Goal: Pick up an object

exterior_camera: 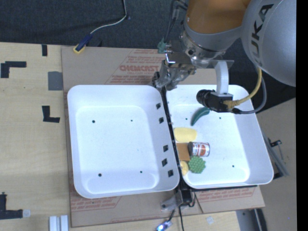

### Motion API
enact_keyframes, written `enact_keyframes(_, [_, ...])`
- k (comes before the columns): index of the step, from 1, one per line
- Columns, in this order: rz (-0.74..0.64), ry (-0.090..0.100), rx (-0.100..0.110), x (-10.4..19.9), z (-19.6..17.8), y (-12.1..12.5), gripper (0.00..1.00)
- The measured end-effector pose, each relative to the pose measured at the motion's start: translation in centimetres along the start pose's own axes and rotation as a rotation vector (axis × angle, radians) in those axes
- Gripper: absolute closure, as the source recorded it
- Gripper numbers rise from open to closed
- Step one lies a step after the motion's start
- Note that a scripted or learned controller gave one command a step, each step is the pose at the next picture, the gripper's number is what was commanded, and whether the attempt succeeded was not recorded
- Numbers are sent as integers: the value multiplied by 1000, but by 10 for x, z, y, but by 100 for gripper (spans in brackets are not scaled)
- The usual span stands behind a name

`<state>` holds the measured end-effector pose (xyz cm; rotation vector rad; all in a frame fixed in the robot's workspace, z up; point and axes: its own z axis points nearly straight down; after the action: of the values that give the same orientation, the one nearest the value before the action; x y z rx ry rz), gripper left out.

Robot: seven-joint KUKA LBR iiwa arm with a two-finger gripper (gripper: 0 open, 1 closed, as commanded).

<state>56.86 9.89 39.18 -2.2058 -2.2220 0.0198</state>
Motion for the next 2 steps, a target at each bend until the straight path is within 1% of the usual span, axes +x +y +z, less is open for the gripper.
enact_keyframes(1, [0, 7, -32, 26, -152, -56, 100])
enact_keyframes(2, [-3, -1, -6, 141, -34, -13, 100])
